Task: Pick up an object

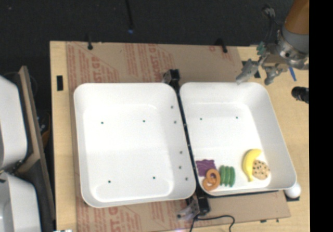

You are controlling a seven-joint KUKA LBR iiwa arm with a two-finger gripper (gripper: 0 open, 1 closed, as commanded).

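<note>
Fingers (243, 76) stand spread, nothing between them, hanging over the far rim of the right bin (270, 121), near its far right corner. They seem parked high and clear of the toys so the camera can see the whole bin floor before a pick is chosen.

Nearest the camera, all the toys crowd along the near wall of the right bin, probably because they slide or get dropped against that wall. From left to right: an orange ring (212, 179) sits closest to the near left corner, touching a purple piece (205, 166) just behind it. A green piece (227, 175) lies just beside the ring. Further right, a banana (251, 162) curves upright along the floor, with a cookie (260, 170) resting against its lower right side.

The left bin (125, 142) lies alongside, its wall touching the right bin's. Both bins rest on a brown sheet (130, 64) over the counter (296, 116).

Any of the five toys would serve. All of them are well apart from the fingers, at the opposite end of the bin: the fingers would have to cross the bin toward the camera and come down. The banana and cookie are the shortest reach, but they touch, so a clean pinch on one looks harder; the green piece stands freer.
</note>
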